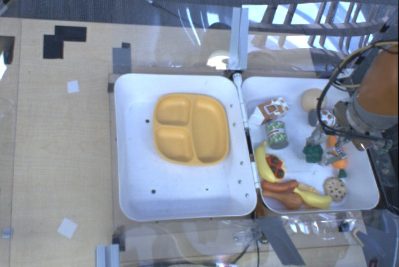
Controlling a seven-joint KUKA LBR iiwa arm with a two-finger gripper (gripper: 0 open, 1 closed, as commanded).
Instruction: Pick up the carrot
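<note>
The carrot (339, 164) is a small orange piece lying near the right side of the right bin (371, 200). Part of it is hidden under the arm's wrist. A dark green piece (312, 152) lies just to its left; I cannot tell whether that belongs to the carrot. My gripper (331, 143) is low in the right bin, directly over the carrot's upper end. The grey wrist and the orange band (379, 88) cover it from above.
The left bin (134, 197) holds a yellow divided plate (190, 128). In the right bin lie a small carton (272, 108), a green can (276, 133), a beige ball (310, 99), a banana (269, 163), two sausages (281, 186), a yellow piece (315, 198) and a cookie (335, 188).
</note>
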